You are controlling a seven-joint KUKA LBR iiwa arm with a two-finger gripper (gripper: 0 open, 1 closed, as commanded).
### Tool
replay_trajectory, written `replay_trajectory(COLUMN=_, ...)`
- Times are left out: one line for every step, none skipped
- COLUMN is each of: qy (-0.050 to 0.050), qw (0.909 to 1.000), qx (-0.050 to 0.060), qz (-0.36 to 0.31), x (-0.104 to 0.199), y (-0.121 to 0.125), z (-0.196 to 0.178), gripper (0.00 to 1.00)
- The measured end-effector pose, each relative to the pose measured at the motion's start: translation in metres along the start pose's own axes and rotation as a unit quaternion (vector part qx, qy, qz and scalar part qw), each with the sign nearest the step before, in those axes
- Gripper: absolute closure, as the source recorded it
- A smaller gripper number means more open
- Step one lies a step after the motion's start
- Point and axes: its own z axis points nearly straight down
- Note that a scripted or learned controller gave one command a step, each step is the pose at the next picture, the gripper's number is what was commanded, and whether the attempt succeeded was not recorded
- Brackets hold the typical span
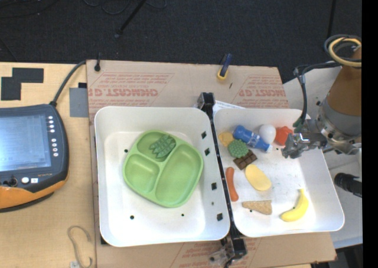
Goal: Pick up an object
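Jaws [293, 146] hover at the right bin's [331, 216] right edge, beside the red toy [282, 135]; their opening I cannot tell. Descending there could strike the bin wall or nudge the toy away

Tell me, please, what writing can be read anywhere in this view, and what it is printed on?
Cardboard: red print, twice behind the bins, upside down, too blurred to read for certain.
Cardboard front edge: red print, too cut off to read.
Pendant: screen and buttons too small to read.
Nothing legible on the toys or plate.
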Motion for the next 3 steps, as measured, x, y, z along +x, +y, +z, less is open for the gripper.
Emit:
replay_trajectory(qy=0.001, qw=1.0000, qx=0.002, qz=-0.002, x=0.048, y=0.018, z=0.009, gripper=1.00)
replay_trajectory(qy=0.001, qw=1.0000, qx=0.002, qz=-0.002, x=0.091, y=0.043, z=0.018, gripper=1.00)
replay_trajectory(qy=0.001, qw=1.0000, qx=0.001, qz=-0.002, x=0.134, y=0.080, z=0.013, gripper=1.00)
